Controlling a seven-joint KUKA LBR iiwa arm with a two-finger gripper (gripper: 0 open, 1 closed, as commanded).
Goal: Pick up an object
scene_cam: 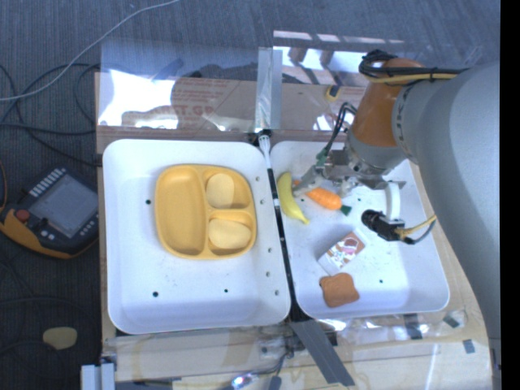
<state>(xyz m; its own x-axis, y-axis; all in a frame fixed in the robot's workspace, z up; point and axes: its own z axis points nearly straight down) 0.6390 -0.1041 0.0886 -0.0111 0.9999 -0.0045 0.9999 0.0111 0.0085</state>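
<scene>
The grey arm (pixel 455 136) comes in from the right, and its orange band (pixel 375 116) sits above the back of the right bin (pixel 422 295). The tool (pixel 327 171) hangs low over the back left part of that bin, just above and beside the carrot (pixel 323 198). From this slanted view I cannot tell whether the tool is open or closed, and nothing can be seen gripped in it.

The carrot lies flat on the bin floor, with its green end pointing toward the right and front. Just to its left, a banana (pixel 290 199) lies against the bin's left wall, curving from back to front. Nearer the front, a small printed packet (pixel 344 250) lies in the middle of the bin, apart from the carrot. A brown slice of toast (pixel 339 289) lies just in front of the packet, near the front wall.

The left bin (pixel 122 299) holds a yellow divided tray (pixel 183 210), with one long compartment on the left and two smaller ones on the right.

Both bins stand side by side on the desk. A flattened sheet of cardboard (pixel 203 104) lies behind them. A control pendant (pixel 53 210) with a dark screen lies on the carpet to the left.
</scene>
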